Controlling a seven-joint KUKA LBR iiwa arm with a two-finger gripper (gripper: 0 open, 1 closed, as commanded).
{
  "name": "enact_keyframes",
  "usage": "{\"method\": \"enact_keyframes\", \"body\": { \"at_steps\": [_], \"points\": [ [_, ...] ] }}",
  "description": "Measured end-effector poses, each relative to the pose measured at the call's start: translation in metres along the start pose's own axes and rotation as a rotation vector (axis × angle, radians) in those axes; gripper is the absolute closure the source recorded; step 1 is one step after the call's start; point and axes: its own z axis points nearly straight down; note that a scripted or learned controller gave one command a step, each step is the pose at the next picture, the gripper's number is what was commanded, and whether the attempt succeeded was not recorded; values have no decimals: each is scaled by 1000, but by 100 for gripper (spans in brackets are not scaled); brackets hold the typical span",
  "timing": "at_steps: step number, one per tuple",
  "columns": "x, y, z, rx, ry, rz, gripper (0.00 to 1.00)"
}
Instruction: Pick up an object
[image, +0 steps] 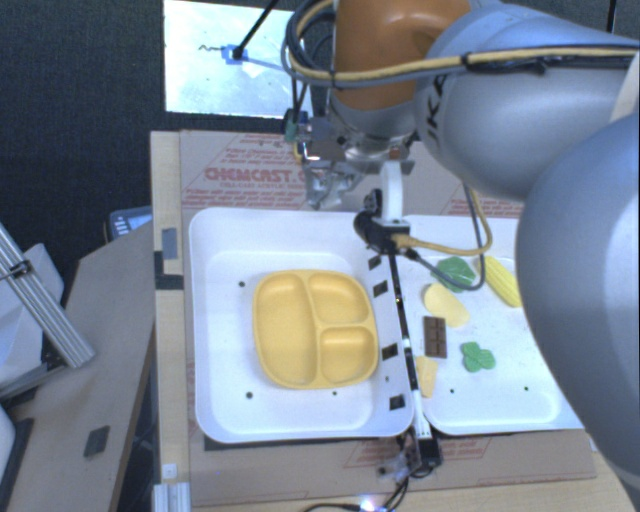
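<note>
My gripper (326, 188) hangs over the far rim of the left bin (215, 300), above the bench and apart from every object. A yellow divided plate (315, 330) lies in the middle of the left bin. In the right bin (520, 400) lie a green leaf-shaped piece (457, 270), a yellow corn cob (503, 281), a pale yellow piece (446, 305), a brown block (435, 336), a small green piece (477, 356) and a yellow wedge (427, 375). The arm hides the right bin's far right part.
A black-and-white strip (395, 320) runs along the divide between the two bins. Red-printed cardboard (240, 170) lies under the bins at the back. A grey metal rail (40, 310) stands off the bench at the left.
</note>
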Motion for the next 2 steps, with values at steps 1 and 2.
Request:
{"method": "enact_keyframes", "body": {
  "at_steps": [1, 2],
  "points": [
    [62, 8, -138, -32, 12, -14, 100],
    [-41, 18, -139, -20, 2, 5, 100]
  ]
}}
